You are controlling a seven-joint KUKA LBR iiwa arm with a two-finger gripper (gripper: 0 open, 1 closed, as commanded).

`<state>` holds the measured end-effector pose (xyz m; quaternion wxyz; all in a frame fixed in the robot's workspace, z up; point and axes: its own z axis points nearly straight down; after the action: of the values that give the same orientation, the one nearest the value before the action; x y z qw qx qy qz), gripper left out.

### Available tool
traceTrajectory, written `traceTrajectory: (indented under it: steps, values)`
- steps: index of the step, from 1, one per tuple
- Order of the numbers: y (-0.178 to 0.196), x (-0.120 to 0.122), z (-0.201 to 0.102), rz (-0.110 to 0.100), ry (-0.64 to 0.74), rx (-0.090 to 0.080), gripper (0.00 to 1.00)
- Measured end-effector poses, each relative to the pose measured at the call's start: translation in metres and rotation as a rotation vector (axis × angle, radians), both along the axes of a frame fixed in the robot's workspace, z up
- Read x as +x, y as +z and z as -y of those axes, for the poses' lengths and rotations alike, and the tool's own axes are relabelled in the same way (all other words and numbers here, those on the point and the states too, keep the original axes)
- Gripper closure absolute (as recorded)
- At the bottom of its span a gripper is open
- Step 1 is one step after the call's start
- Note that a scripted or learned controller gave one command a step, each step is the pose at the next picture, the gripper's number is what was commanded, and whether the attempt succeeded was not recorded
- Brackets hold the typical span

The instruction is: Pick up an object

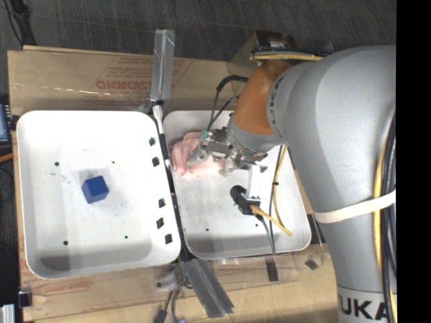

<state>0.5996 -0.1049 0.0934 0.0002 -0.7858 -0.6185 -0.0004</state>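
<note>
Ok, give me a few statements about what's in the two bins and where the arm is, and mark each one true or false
1. A blue cube lies in the left bin. True.
2. The pink object lies in the same bin as the blue cube. False: it lies in the right bin, near its upper left corner.
3. The gripper is over the right bin, beside the pink object. True.
4. The blue cube touches the wall between the bins. False: it sits apart from every wall, toward the middle of its bin.
5. The arm's orange band hangs over the left bin. False: it is above the right bin's far edge.
</note>
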Motion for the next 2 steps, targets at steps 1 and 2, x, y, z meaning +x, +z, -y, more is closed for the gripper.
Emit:
traceTrajectory:
  steps: [1,2]
  values:
    - [0.000,0.058,0.049,-0.002,0.142,0.001,0.00]
    - [0.020,0.057,0.092,-0.004,0.282,0.000,0.00]
